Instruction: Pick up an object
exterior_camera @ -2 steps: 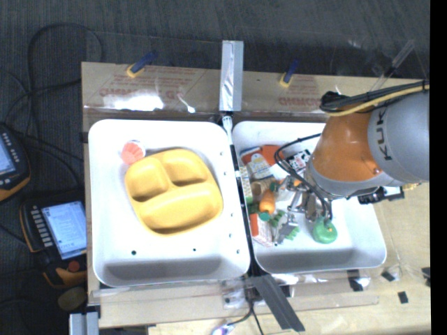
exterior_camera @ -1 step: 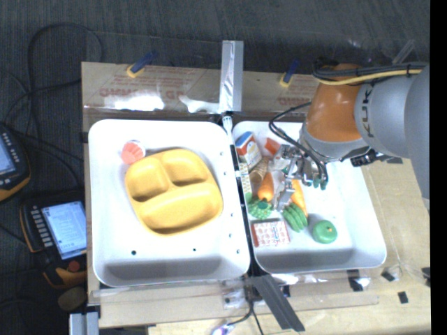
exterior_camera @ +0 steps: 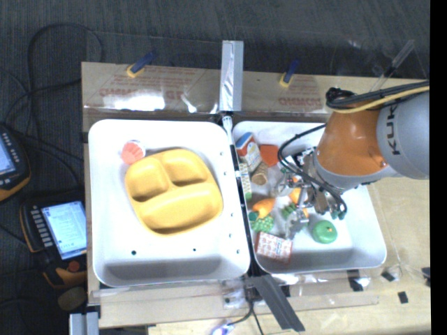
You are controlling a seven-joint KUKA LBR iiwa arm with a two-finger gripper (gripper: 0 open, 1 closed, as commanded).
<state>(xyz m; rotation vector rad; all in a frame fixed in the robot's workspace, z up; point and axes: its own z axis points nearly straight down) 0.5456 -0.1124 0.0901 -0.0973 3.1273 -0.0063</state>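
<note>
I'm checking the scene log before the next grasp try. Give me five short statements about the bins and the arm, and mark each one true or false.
1. The yellow divided tray lies in the left bin. True.
2. The arm's gripper is over the left bin. False: it is over the right bin, among the small items.
3. A green round object lies in the right bin. True.
4. The yellow divided tray is stacked with small toys. False: its compartments look bare.
5. A small red and white object sits near the far left corner of the left bin, beside the tray. True.
</note>
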